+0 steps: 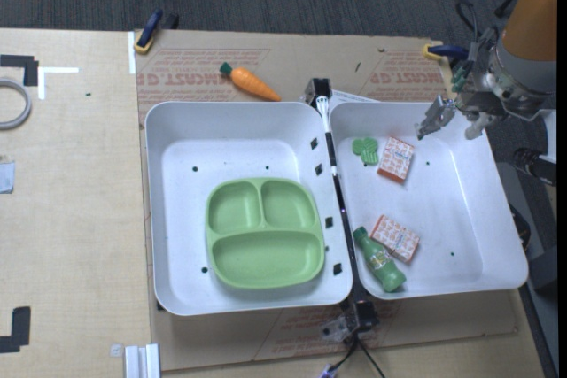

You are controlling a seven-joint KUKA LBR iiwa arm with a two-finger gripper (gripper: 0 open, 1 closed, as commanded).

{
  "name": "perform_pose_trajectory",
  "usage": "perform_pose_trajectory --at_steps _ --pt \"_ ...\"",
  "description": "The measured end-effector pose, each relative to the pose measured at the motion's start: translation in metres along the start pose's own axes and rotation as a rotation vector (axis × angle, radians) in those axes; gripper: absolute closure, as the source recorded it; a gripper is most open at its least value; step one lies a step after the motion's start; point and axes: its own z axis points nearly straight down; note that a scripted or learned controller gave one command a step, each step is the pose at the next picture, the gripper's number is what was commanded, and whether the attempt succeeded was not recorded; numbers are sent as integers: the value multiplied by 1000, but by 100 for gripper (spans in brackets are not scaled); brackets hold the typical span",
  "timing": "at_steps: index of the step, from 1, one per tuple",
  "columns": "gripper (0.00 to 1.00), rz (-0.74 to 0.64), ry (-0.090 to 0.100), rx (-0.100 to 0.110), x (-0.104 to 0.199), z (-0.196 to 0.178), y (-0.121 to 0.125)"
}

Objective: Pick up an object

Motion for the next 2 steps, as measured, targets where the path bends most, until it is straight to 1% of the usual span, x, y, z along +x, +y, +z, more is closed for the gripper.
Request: perform_pose_trajectory --at_steps 1,2 --pt "0 147 0 0 22 111 16" --pt "0 -187 -4 -8 41 156 34"
